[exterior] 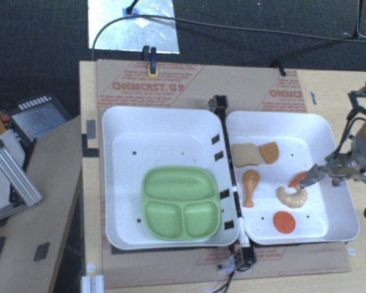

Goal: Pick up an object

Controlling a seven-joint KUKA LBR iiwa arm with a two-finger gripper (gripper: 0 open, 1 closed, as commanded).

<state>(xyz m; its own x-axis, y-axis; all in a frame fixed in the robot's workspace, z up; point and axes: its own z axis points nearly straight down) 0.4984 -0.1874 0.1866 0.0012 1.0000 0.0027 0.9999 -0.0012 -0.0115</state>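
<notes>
- Gripper [313, 174]: enters from the right, low over the right bin [329, 224], tip at the red piece [297, 179]; jaw state cannot be told
- Red piece: partly hidden by the gripper tip, just above the shrimp [291, 196]
- Right bin also holds bread [246, 155], orange piece [269, 152], drumstick [249, 186], and red disc [284, 222] near the front
- Left bin [122, 139]: green tray [180, 201] with three compartments, toward the front
</notes>
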